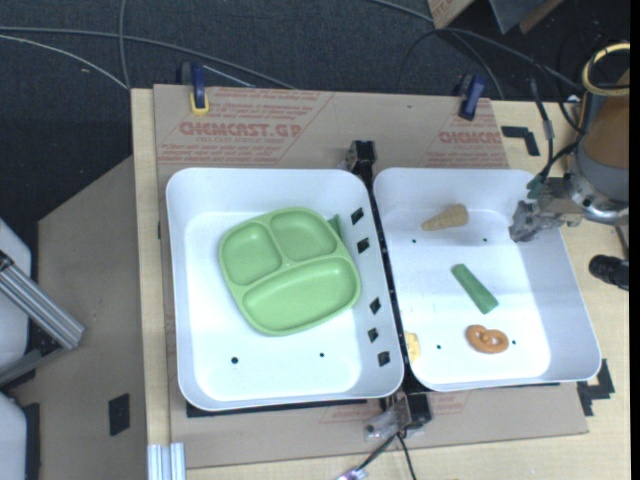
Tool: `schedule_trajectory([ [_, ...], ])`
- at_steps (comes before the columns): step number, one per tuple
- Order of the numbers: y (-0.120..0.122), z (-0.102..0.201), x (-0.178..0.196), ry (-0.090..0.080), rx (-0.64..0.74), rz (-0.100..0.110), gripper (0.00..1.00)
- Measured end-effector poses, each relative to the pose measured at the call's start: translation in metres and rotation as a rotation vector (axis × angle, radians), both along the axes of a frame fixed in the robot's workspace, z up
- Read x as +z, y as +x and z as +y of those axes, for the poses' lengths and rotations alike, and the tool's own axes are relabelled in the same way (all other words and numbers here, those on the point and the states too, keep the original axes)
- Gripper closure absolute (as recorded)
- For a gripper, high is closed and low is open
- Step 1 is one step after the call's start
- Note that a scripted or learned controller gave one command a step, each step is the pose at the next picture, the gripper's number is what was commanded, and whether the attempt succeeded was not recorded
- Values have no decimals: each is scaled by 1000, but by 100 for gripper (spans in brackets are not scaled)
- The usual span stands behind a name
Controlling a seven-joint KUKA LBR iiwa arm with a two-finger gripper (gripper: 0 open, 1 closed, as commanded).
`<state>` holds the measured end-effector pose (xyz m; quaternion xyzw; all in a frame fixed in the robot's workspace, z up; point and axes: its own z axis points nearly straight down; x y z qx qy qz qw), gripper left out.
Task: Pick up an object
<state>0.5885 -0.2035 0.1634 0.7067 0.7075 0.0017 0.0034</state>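
Bench point(250, 118): carries two white bins side by side.
Left bin point(200, 368): green divided plate point(290, 270) at its centre; rigid, broad, awkward for a two-finger pinch.
Right bin point(560, 338): three small items.
Arm with gripper point(530, 218): at the right bin's far right corner, over the rim; whether its fingers are spread or pressed together cannot be told.
Green block point(473, 288): mid-bin, long, stiff, probably light; best taken across its narrow width.
Cone-shaped tan piece point(446, 218): near the far edge; tapered, may slip.
Pretzel point(487, 340): near the front edge; flat, low.
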Motion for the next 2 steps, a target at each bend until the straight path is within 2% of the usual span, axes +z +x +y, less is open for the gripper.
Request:
schedule_trajectory([
  [1, 3, 4, 45, 1, 0, 2, 100],
  [2, 2, 3, 110, 0, 0, -1, 100],
])
